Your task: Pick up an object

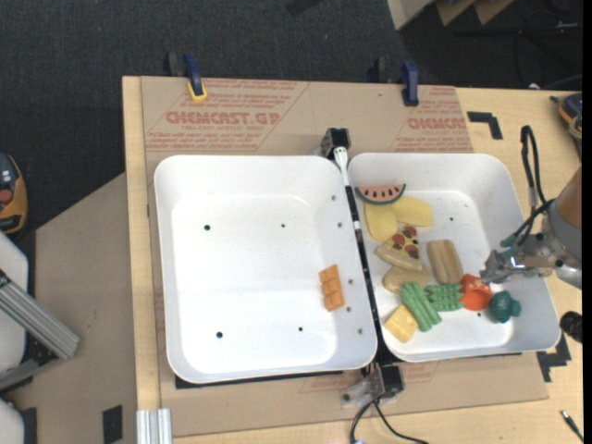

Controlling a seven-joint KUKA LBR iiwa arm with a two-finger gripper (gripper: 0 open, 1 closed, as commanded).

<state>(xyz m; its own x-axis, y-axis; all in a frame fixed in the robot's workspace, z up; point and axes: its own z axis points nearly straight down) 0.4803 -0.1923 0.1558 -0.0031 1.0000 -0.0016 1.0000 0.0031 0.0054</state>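
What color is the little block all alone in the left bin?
Orange. The little block shows best in the camera view, near the left bin's right wall.

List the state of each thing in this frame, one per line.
Gripper: low over the right bin's right side, by the red piece.
Left bin: holds one orange block.
Right bin: holds a pile of toy food.
Watermelon slice: lying flat, apart from the gripper.
Red piece: resting in the bin.
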